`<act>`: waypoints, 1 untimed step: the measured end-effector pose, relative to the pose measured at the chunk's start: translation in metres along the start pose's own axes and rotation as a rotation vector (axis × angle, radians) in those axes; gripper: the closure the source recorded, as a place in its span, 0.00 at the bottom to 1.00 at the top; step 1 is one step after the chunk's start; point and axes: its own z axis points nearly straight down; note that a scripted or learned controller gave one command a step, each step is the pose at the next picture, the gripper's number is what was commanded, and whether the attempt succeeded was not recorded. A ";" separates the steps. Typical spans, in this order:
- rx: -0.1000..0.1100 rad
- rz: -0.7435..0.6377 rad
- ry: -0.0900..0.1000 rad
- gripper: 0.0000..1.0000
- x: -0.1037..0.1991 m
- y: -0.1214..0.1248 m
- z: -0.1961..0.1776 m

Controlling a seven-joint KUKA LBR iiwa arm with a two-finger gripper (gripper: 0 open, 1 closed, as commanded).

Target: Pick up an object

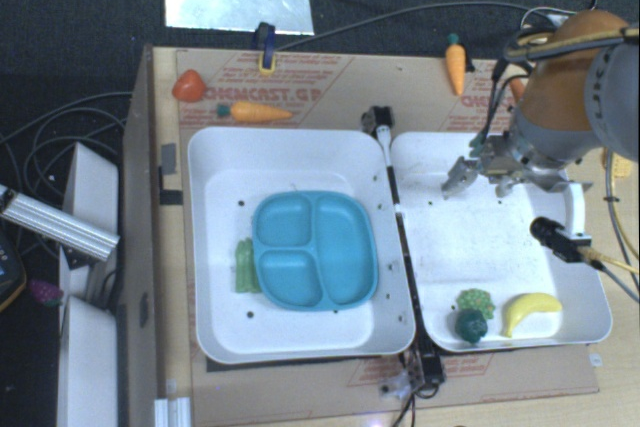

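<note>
My gripper point(482, 181) hangs over the back part of the right bin point(440, 245), with its fingers spread and nothing between them. Near that bin's front edge lie a yellow banana point(530, 311), a light green broccoli piece point(475, 299) and a dark green round piece point(470, 325). All three sit well in front of the gripper. The left bin point(215, 215) holds a blue divided plate point(313, 248) with a green vegetable piece point(244, 266) against its left side.
Behind the bins, on the cardboard, lie a carrot point(258, 112), a red-orange tomato-like toy point(188, 86) and a second carrot point(456, 65). A black fitting with cable point(558, 239) sits at the right bin's right rim. A black divider point(396, 215) runs between the bins.
</note>
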 end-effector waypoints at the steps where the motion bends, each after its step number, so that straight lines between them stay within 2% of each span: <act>1: 0.002 -0.001 0.000 0.00 0.000 0.028 0.088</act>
